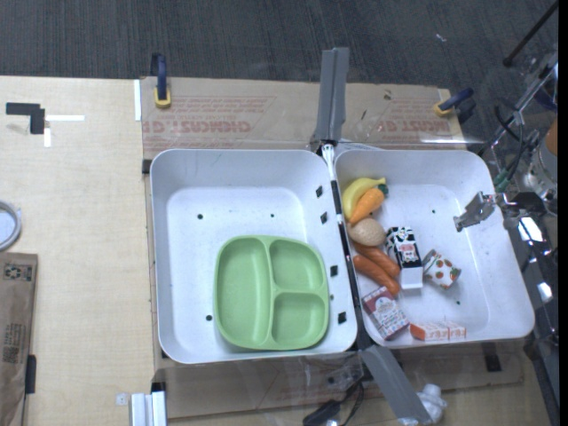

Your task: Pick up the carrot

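Observation:
A long orange carrot (377, 272) lies slanted along the left side of the right bin (497, 327), between a beige potato-like piece (366, 232) and a red-and-white packet (383, 314). A shorter orange carrot-like piece (366, 204) rests against a yellow banana (357, 191) further back. My gripper (475, 210) hangs over the right side of the right bin, well to the right of the carrots and touching none of the items.
A black-and-white milk carton (406, 256) stands just right of the long carrot. A small strawberry carton (441, 271) and a red packet (437, 331) lie nearby. The left bin (177, 238) holds a green divided plate (271, 293). Clamps and cables sit at the back right.

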Tool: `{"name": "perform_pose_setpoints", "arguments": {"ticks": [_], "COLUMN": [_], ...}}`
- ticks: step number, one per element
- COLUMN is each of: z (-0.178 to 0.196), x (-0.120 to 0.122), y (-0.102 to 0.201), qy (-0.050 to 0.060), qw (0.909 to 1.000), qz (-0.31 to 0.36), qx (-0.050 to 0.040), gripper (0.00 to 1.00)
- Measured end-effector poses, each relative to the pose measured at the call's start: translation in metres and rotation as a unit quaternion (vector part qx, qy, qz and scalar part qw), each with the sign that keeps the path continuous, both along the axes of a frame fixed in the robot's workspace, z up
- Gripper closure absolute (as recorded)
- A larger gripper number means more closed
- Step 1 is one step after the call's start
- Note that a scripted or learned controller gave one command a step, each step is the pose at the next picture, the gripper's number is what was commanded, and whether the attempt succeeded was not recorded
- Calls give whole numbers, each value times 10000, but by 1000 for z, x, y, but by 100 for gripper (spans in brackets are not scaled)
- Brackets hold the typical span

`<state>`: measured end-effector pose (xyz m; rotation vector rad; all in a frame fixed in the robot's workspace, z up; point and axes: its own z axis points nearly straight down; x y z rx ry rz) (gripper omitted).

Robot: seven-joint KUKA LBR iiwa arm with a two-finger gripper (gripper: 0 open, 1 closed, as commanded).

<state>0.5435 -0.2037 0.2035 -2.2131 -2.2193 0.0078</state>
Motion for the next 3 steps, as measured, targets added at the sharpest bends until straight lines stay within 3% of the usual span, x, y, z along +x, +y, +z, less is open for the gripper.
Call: {"name": "perform_pose_setpoints", "arguments": {"ticks": [1, 2, 3], "z": [-79, -99, -11], "x": [21, 18, 76], "y": [32, 33, 137], "qy": [-4, -159, -57], "qw": [9999, 9983, 9521], "qz": [-117, 550, 3058], "qx": [-4, -53, -4], "gripper": [0, 0, 0]}}
